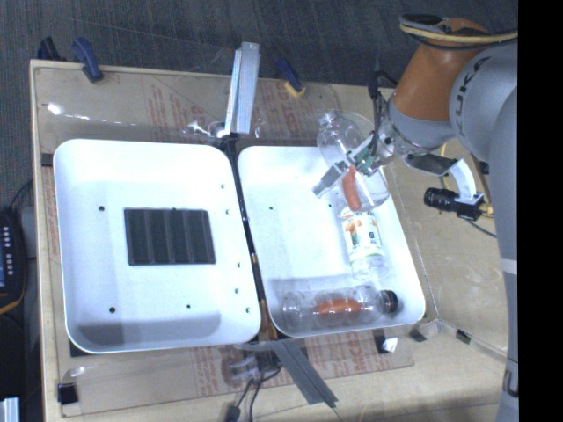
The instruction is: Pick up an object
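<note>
In the right bin (281, 227) lie two clear plastic bottles. One bottle with a white and orange label (363, 240) runs along the bin's right wall. The other bottle (339, 306), with an orange label and a dark cap, lies along the near wall. My gripper (345, 172) hangs over the far right corner of this bin, right above the top end of the labelled bottle, where a small orange piece (352, 190) shows. A dark grey ridged block (170, 236) lies flat in the middle of the left bin (88, 183).
A metal bar (242, 90) stands up behind the seam between the bins. Blue clamps (88, 60) hold the board's far edge. A black cylinder (450, 202) sticks out from the arm to the right of the bin.
</note>
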You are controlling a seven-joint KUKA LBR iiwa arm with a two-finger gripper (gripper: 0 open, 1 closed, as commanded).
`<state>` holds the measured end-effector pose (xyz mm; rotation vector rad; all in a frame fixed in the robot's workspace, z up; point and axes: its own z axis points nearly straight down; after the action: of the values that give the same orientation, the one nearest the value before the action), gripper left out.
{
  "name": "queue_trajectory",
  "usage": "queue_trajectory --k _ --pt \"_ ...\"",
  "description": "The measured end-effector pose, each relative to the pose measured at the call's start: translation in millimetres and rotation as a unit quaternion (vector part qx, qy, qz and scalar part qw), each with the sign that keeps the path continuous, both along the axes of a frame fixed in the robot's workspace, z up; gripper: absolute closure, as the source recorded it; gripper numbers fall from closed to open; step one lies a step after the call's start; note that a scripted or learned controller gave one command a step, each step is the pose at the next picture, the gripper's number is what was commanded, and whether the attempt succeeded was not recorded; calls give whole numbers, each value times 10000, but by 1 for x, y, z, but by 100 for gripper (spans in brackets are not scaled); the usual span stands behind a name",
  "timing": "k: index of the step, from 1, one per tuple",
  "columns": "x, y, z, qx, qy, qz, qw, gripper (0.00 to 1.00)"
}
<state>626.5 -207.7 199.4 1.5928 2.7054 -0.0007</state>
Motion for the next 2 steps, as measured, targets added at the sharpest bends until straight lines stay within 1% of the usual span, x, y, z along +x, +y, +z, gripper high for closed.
queue_trajectory --k 1,2 --pt "32 1 -25 3 4 550 9985 0" --pt "31 1 -93 13 22 695 9976 0"
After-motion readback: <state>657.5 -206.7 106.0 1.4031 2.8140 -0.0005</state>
